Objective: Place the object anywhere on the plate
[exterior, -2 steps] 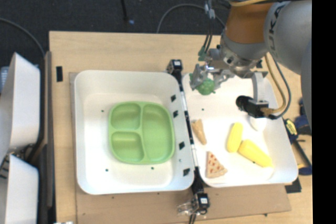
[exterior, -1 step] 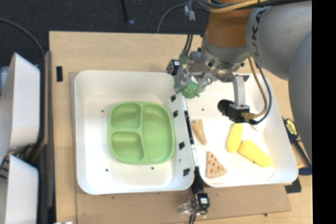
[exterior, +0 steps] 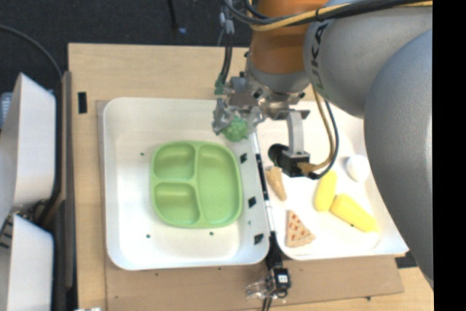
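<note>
Green lump [exterior: 236, 130]: small and knobbly, clamped in the end effector [exterior: 234, 126], above the left bin's [exterior: 124, 156] far right corner.
Plate [exterior: 195, 183]: light green, three sections, flat in the left bin, just near-left of the lump.
Right bin [exterior: 378, 240]: holds a pizza slice [exterior: 297, 229], two yellow pieces [exterior: 325, 190] [exterior: 354, 213] and a tan wedge [exterior: 276, 183].
Worktop [exterior: 145, 65]: pale wood under both bins.

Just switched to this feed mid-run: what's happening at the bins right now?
The grey arm's gripper hangs over the top right corner of the left bin, with a small green object at its tip. It sits just above the green divided plate, not yet on it. The right bin holds a pizza slice toy, two yellow pieces and a tan piece.
</note>
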Action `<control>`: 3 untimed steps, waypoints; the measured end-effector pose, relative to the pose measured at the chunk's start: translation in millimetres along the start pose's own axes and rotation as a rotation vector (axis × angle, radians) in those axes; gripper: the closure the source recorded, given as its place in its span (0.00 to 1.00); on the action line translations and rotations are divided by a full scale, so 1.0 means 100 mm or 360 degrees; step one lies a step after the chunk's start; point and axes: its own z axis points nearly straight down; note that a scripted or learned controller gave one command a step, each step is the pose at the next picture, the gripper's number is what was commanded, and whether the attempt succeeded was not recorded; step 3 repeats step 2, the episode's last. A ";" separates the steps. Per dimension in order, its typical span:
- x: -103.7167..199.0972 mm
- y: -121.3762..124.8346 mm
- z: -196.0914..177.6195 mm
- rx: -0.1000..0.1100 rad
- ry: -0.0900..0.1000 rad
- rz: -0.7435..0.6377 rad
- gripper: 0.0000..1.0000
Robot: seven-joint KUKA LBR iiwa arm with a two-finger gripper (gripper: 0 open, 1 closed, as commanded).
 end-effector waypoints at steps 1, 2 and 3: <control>0.57 -0.10 0.04 0.0000 -0.0001 0.0000 1.00; 0.54 -0.09 0.04 0.0001 -0.0001 0.0006 0.00; 0.54 -0.09 0.04 0.0001 -0.0001 0.0006 0.00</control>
